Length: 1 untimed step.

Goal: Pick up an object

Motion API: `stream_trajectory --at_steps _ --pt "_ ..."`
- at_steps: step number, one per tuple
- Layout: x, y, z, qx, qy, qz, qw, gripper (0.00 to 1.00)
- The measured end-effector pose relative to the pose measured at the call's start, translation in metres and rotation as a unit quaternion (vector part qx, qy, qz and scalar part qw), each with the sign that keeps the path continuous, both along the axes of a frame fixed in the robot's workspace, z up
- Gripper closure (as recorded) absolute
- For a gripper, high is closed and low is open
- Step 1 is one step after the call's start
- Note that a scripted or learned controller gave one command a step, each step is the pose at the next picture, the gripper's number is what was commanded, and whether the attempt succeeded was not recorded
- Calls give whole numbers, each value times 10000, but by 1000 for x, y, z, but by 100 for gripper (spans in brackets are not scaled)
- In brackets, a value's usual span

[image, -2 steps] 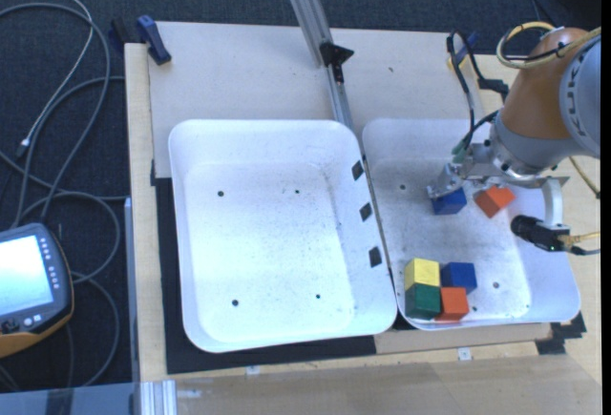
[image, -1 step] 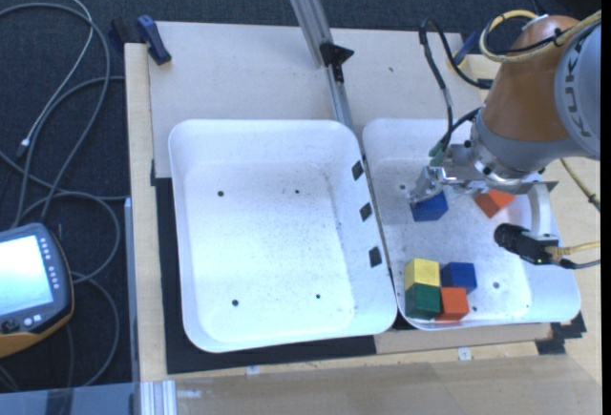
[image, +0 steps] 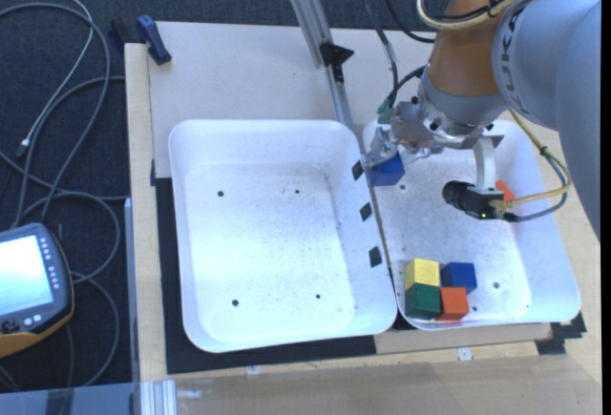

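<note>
Blue block (image: 388, 171) in claw (image: 382, 155), raised at right bin's (image: 535, 308) left wall.

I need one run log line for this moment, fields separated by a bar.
arm: over right bin | hand: at a blue block near the divider, grip unclear | block cluster: front of right bin | left bin: beside it

Arm (image: 535, 31) reaches in from right, wrist bent down; hand (image: 385, 154) apparently clamped on small blue block (image: 388, 172).
</note>
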<state>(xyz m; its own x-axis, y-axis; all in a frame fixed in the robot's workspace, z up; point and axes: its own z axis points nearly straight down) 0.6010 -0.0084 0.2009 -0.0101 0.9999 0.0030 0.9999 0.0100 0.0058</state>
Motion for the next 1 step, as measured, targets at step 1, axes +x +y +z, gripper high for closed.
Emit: stream_trajectory --at_steps 1 --pt "-8 50 57 2 -3 -11 10000 100"
